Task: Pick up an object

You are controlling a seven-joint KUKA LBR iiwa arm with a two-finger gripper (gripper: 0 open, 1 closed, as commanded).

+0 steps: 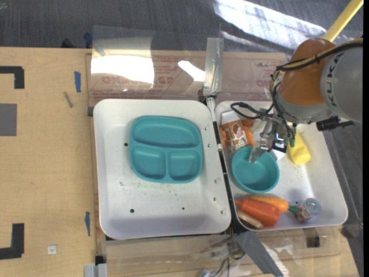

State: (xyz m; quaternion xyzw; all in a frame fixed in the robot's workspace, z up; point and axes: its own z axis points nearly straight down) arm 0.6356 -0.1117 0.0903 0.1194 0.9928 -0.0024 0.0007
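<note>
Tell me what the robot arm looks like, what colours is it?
The arm is fat, round and light grey, with dark letters printed on its side. An orange band wraps it above the wrist. Thin black cables loop around there. At the end, the gripper is made of silvery metal with dark parts.

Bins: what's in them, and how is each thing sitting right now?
Divided plate: flat, right way up, in left bin.
Bowl: upright, in right bin.
Carrot: lying on its side, in front of the bowl.
Yellow thing: lying right of the bowl.
Packet: lying flat behind the bowl.
Gripper: over the bowl's rim.
</note>
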